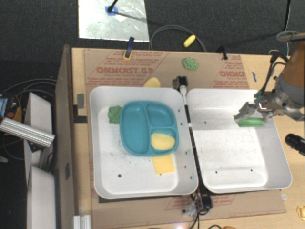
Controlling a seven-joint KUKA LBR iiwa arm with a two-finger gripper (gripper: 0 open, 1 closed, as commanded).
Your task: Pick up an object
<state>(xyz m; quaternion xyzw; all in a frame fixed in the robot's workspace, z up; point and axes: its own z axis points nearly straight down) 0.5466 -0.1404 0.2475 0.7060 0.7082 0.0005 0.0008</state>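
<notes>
- Arm reaches in from the right; gripper low over the right bin, fingers pinching a green object
- Left bin holds a teal plate

shiny plastic, dull cardboard

the two white bins are looking like smooth plastic, a bit speckled. the blue plate is looking smooth and slightly glossy. the brown board under them is looking like matt cardboard, and the silver sheet is shining like crinkly metal foil.
</notes>
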